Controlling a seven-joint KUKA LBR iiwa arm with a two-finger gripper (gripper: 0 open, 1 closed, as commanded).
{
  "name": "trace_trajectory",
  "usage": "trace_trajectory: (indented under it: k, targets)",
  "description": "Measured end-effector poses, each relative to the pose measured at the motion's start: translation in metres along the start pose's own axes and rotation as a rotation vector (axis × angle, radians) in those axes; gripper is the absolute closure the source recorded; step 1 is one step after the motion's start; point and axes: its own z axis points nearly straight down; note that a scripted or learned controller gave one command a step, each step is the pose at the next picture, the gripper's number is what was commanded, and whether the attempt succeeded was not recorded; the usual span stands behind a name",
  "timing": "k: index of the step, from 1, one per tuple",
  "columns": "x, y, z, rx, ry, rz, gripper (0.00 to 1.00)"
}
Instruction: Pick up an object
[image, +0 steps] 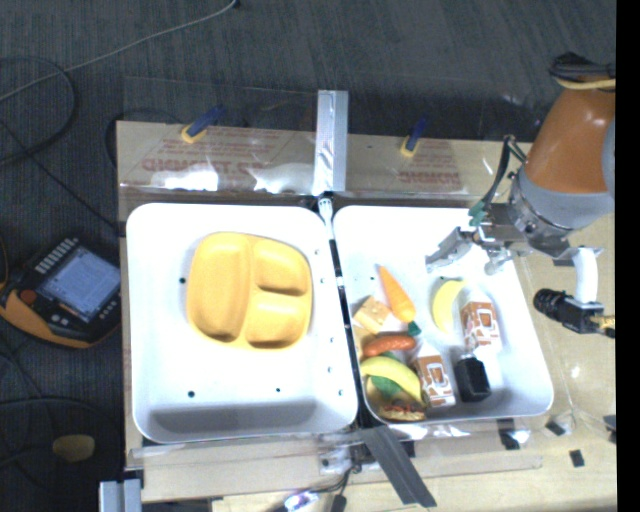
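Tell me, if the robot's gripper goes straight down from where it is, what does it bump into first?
Probably the yellow banana slice. The gripper hangs over the right bin with that slice just below it in the camera view. The carrot lies a bit to the side. Height is hard to judge, so it might hit bare bin floor instead.

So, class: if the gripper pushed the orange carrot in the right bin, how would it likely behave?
The carrot looks tapered and rounded, so it would probably roll or swing around its thin end. It looks like a smooth toy, likely stiff, light and a little slippery. Neighbours crowd its lower end, so it may nudge them.
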Motion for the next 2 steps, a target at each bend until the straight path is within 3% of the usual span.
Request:
trace_trajectory:
  k: [1,2]
  targets:
    - [0.031,0.040,0.114,0.000,0.000,-0.146,0.00]
    - [0.008,0.034,0.158,-0.016,-0.003,-0.083,0.00]
